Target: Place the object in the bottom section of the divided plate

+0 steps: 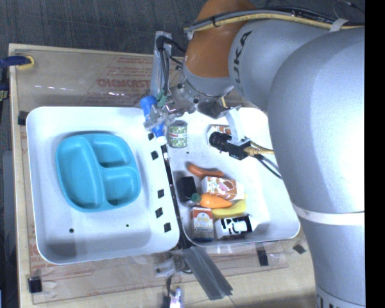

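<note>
Right, down at the near edge of the bench (pixel 295 281), a dark grey bracket (pixel 208 273) juts out just below the seam where the two white bins meet. In the right bin (pixel 279 226), the near corner is crowded: a small carton (pixel 203 223) sits beside a black-and-white box (pixel 236 225), and just behind them a carrot (pixel 213 201) lies across a yellow banana (pixel 236 208). Touching those from behind, there's a printed snack pouch (pixel 219 186), with a black block (pixel 185 187) at its left, hard against the divider. A little further in, a reddish-brown sausage (pixel 205 171) lies tilted on the bin floor. Over in the left bin (pixel 45 236), the blue divided plate (pixel 98 171) sits near the middle, its long compartment toward the left wall and two smaller ones toward the divider. Now the far end: a small green-labelled can (pixel 178 135) stands upright by the divider of the right bin, right below the gripper (pixel 159 113). The gripper hangs over the far end of the divider, blue tips showing, and whether it's clenched or released I can't tell. The can looks to be just beside those tips; contact isn't clear. The orange-banded wrist (pixel 215 34) looms over the far edge.
</note>
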Controlling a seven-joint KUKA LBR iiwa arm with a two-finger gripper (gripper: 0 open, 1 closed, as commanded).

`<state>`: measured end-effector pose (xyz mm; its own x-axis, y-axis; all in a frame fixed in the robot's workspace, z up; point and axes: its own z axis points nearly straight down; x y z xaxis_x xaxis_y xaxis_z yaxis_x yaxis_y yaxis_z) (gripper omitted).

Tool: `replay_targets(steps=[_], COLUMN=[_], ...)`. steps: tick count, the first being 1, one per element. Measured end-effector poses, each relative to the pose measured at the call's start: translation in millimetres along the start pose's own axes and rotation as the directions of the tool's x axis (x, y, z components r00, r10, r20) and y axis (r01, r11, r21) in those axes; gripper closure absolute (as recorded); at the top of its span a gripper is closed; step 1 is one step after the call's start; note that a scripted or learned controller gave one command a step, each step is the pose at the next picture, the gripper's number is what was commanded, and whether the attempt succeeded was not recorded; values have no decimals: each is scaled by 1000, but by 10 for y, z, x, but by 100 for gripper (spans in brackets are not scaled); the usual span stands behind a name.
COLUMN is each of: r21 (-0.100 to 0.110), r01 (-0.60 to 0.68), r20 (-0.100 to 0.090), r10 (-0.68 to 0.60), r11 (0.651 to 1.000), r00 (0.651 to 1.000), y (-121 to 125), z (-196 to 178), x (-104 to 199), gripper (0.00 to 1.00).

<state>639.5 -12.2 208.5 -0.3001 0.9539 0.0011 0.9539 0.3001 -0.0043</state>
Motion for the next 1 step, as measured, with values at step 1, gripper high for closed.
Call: replay_targets(steps=[1], r21=[0], r01=[124], r20=[1], r10=[-124], r11=[992], r00=[992], y=[103], z=[187], x=[765], gripper=[100])
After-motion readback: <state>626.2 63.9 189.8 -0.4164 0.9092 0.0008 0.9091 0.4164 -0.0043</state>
